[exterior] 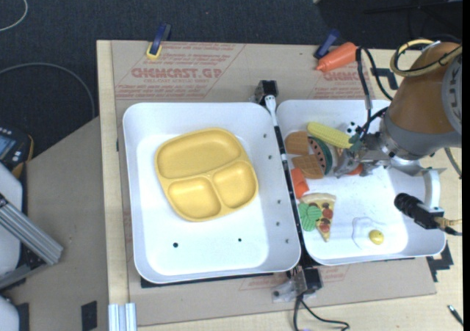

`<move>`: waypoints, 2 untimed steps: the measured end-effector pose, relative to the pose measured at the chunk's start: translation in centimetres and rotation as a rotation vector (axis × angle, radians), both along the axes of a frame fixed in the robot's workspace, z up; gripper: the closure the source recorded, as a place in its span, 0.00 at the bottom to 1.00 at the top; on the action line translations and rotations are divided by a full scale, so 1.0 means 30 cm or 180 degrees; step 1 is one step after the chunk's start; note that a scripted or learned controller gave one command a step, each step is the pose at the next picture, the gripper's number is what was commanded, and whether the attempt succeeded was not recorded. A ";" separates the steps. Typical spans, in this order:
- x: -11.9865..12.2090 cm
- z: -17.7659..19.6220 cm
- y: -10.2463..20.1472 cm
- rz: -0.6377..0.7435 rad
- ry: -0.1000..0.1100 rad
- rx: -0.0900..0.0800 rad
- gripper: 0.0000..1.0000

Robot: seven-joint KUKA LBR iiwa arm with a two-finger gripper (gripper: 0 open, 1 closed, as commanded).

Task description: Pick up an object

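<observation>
Two white bins are sitting side by side on the table (110, 175) in the camera view: the left bin (139, 139) is carrying a yellow divided plate (205, 174), and the right bin (411, 245) is holding the toy food. The arm (422, 106) is reaching in from the right, and its tool (354, 157) is hanging low over the far-left cluster, where a corn cob (328, 134), a brown burger-like piece (302, 153) and an orange piece (299, 181) are lying close together. A pizza slice (319, 213) and a small yellow ball (376, 236) are lying nearer. Whether the tool is wide or narrow I cannot tell, as the wrist is covering it. Judging by the pose, the reach-and-descend step is in hand; the next move is calling for settling on one piece of the cluster, closing around it, and lifting clear of its neighbours.
</observation>
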State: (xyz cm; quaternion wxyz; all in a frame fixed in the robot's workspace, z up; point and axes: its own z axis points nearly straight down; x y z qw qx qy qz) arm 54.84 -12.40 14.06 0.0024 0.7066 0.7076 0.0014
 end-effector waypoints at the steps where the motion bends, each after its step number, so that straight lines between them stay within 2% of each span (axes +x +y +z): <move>1: 0.015 0.145 0.003 0.0000 -0.0004 -0.0001 1.00; 2: 0.019 0.290 0.003 0.0001 -0.0004 -0.0001 1.00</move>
